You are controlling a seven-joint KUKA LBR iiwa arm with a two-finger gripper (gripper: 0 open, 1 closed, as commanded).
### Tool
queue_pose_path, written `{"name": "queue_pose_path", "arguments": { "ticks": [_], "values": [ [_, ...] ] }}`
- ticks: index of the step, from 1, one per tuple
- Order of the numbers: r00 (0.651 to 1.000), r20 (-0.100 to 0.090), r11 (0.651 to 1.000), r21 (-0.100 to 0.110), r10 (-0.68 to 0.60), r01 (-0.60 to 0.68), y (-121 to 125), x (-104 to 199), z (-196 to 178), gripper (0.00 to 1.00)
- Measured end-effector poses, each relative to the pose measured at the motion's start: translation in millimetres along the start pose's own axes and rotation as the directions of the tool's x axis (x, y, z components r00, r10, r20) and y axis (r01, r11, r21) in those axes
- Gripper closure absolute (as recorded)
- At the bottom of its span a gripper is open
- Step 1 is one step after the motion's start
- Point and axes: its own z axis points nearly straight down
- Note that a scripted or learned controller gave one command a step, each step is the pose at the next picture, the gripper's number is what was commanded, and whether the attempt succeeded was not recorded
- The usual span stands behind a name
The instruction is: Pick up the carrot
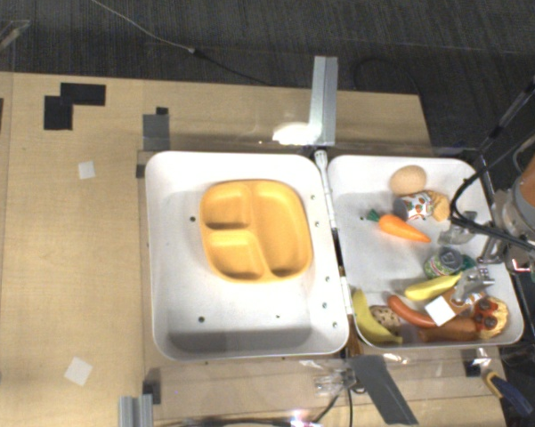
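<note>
Camera view — carrot (402, 229) lies left of gripper (477, 277) — whose state I cannot tell.

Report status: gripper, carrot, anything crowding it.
Gripper low in right bin, over the bottom toy pile, fingers unclear. Carrot lies free, up-left of it. Small toy figure close beside carrot.

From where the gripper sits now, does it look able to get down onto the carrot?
Probably yes. The carrot lies on bare bin floor with nothing over it, left of the gripper. A small figure close behind it may crowd the fingers.
</note>
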Motion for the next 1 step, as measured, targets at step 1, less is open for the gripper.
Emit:
{"name": "queue_pose_path", "arguments": {
  "ticks": [1],
  "values": [
    [0.992,0.011,0.992,0.000,0.128,-0.128,34.9,-50.9,102.2,0.00]
  ]
}}
